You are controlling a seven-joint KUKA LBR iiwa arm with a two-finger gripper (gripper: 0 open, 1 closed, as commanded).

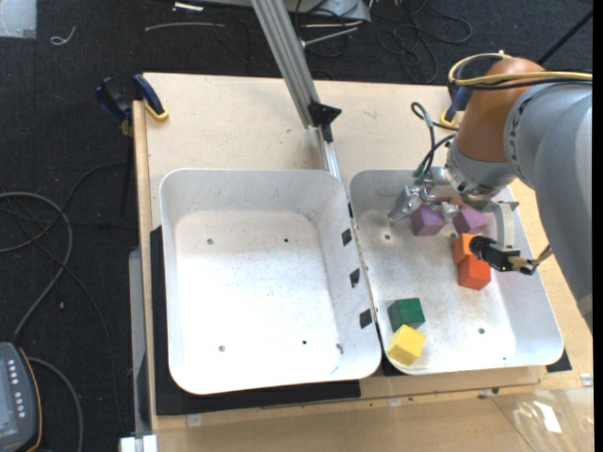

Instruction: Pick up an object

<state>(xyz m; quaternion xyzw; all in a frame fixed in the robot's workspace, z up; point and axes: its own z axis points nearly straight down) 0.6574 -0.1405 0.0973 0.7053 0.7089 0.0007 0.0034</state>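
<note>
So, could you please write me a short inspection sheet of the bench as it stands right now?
Surface: wooden bench bearing left bin and right bin, side by side.
Job's things: in the right bin, two purple blocks, orange block, green block beside yellow block.
Clutter: blue-and-yellow clamp at the bench's far left corner.
Claw: low over the purple blocks; grip unclear.
Cables: yellow and black along the arm; loose ones on the floor.
Surroundings: dark carpet, metal pole.
</note>
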